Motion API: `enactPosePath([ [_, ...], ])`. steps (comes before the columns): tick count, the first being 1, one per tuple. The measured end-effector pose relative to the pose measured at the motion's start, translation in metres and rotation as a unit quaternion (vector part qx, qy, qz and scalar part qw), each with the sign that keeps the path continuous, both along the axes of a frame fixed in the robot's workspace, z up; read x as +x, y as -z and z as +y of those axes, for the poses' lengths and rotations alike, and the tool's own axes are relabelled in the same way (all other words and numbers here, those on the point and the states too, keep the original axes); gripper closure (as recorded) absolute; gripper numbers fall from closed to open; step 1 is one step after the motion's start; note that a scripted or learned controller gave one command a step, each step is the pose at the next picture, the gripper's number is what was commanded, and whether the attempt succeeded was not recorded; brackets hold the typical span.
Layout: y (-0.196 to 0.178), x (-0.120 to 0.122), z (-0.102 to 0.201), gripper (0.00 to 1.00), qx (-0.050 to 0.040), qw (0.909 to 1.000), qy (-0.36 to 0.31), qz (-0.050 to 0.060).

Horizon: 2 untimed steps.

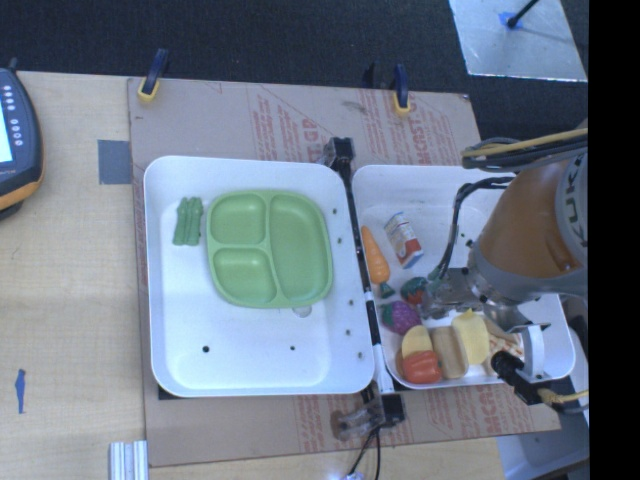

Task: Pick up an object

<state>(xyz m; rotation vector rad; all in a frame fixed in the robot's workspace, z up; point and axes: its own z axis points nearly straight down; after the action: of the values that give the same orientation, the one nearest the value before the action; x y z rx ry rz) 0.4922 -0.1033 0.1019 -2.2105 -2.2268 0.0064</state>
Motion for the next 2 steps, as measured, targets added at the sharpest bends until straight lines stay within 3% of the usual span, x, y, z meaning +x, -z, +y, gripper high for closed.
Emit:
enactPosePath([
  [1, -0.002, 0.001, -0.006, 0.00, -0.0059, 1.0000, 0.003, -0.005],
  [2, 0.010, 0.072, -0.001, 0.00, -0.0005, 1.0000, 0.001, -0.004],
])
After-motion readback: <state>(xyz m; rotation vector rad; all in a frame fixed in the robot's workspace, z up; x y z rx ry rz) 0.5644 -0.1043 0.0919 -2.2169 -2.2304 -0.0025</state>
